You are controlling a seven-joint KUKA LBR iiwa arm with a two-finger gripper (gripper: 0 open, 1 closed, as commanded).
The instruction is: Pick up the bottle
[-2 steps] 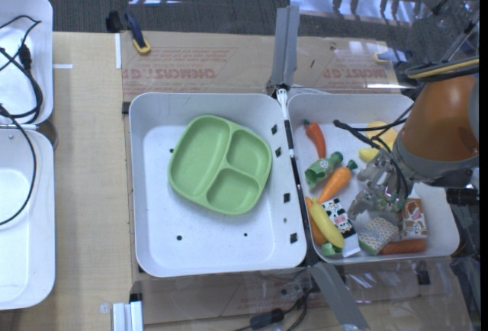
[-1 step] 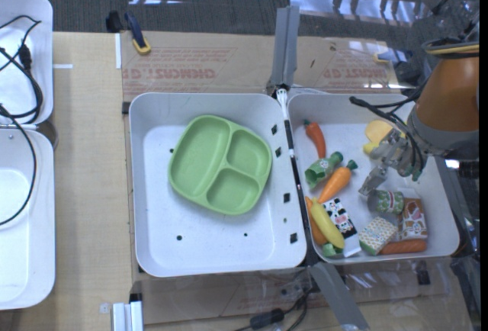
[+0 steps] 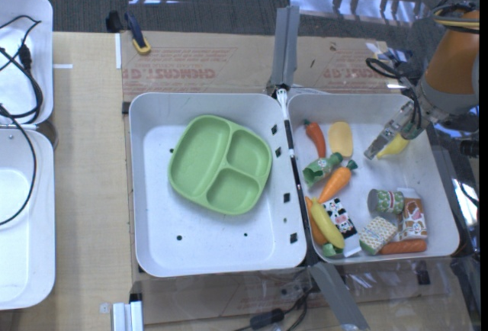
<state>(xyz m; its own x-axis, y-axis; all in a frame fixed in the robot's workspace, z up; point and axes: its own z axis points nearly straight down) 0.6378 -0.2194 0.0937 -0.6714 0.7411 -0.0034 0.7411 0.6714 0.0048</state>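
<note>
Gripper (image 3: 379,148), low in the right bin (image 3: 446,192) beside a yellow item (image 3: 396,144), finger state indiscernible; risk: seizing neighbouring clutter, green bottle (image 3: 322,168) lying well apart.

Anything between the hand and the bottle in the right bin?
Nothing sits on the green bottle; its top looks free. The hand hangs toward the view's right, over a yellow fruit. A yellow oval piece lies near the straight line between them, and a carrot lies against the bottle's side.

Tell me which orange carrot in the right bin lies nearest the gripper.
The small upright carrot at the bin's top-left, beside the pale yellow piece; the others lie lower, farther from the gripper.
</note>
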